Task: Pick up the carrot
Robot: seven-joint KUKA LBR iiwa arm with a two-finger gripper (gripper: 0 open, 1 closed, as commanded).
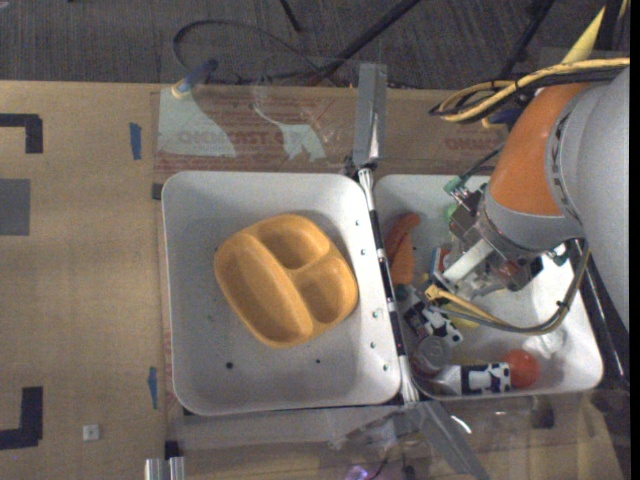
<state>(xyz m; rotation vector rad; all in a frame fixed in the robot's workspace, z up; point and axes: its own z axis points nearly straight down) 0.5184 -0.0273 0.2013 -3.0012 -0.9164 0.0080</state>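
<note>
the two-finger gripper (447,286) hangs low over the middle of the right shallow white bin (585,363) — whether it is spread or pressed together cannot be told from here. the orange carrot (402,243) lies just left of it, along that bin's left wall, apart from it. the left white bin (190,268) holds a yellow three-compartment plastic plate (285,278) — well away from the grey arm (560,168).

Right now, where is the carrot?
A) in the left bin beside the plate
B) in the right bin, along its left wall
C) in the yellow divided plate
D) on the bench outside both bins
B: the carrot lies in the right bin against its left wall, apart from the yellow divided plate in the left bin.
</note>
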